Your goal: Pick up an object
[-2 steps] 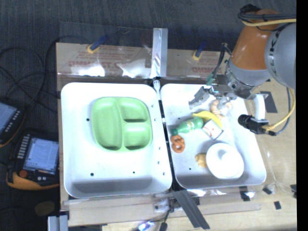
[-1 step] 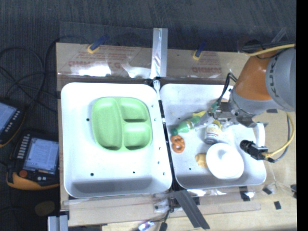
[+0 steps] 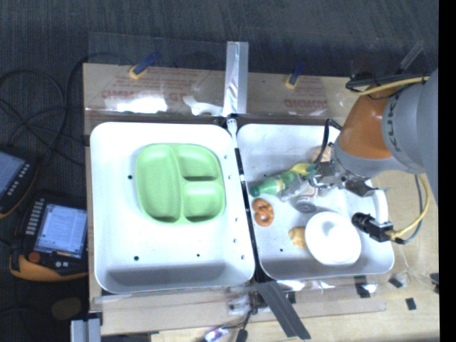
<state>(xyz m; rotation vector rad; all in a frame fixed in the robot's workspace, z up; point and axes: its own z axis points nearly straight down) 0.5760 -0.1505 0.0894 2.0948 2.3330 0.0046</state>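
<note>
A green divided tray (image 3: 179, 182) lies in the left bin (image 3: 107, 212). In the right bin (image 3: 285, 266), the gripper (image 3: 311, 185) reaches toward a green bottle (image 3: 274, 184); its grip cannot be told. Judged mid-approach; next comes closing and lifting.

green bottle (image 3: 273, 185) in right bin (image 3: 274, 262)
</note>
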